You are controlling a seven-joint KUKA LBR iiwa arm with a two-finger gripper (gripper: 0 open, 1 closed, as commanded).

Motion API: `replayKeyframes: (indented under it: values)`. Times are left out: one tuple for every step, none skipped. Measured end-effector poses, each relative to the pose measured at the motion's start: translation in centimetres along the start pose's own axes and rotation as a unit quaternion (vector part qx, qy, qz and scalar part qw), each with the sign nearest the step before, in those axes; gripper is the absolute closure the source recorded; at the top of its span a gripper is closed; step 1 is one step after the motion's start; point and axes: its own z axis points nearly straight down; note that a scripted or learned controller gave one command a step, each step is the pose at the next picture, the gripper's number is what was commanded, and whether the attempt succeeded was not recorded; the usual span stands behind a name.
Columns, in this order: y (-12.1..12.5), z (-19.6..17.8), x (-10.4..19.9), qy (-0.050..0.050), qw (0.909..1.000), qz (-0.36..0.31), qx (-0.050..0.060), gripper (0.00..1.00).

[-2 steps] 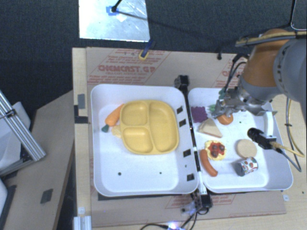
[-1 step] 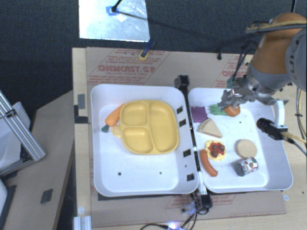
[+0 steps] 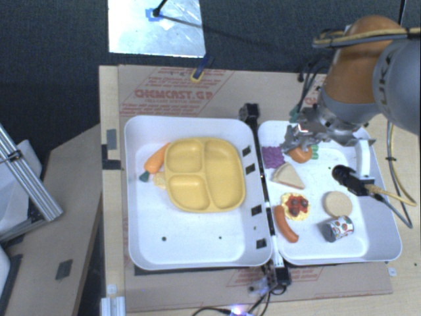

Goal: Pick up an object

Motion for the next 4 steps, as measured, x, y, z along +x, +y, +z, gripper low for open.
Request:
replayKeyframes:
  values:
    - [-1.7, 0.0, 5.5, 0.000, 1.0000, 0.000, 0.000, 1.00]
    - [-1.9, 1.0, 6.3, -0.001, 1.0000, 0.002, 0.001, 1.00]
    - [-1.7, 0.0, 5.7, -0.001, 1.0000, 0.003, 0.000, 1.00]
    - [-2.4, 1.0, 4.8, -0.001, 1.0000, 0.004, 0.001, 1.00]
